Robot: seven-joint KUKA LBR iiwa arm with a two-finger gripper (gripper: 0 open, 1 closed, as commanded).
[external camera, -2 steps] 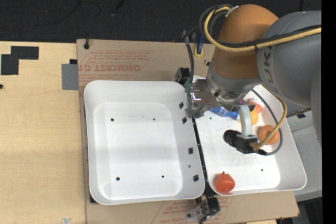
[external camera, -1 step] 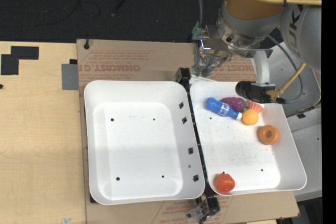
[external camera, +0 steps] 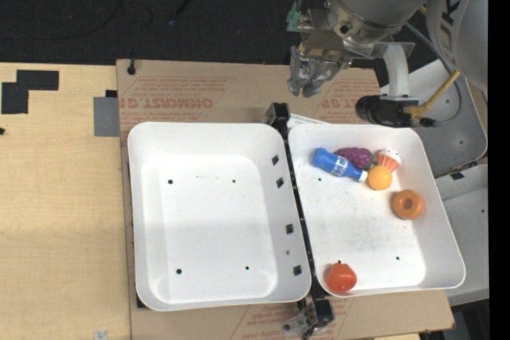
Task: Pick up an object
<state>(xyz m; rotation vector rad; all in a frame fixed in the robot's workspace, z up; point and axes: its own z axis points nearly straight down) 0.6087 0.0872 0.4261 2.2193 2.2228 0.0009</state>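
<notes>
Looking down on your bench, you see the gripper point(external camera: 307, 84) raised above the cardboard behind the right bin point(external camera: 434, 207), holding nothing; whether its fingers are apart or together, you cannot tell. In that bin lie a blue bottle point(external camera: 336, 164), a purple piece point(external camera: 355, 156), an orange ball point(external camera: 379, 178), a brown ring point(external camera: 408, 205) and a red tomato point(external camera: 342, 276)

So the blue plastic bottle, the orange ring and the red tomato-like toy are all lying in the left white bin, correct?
Not the left one. The camera view shows the blue plastic bottle, the orange ring and the red tomato-like toy all lying in the right white bin.
</notes>
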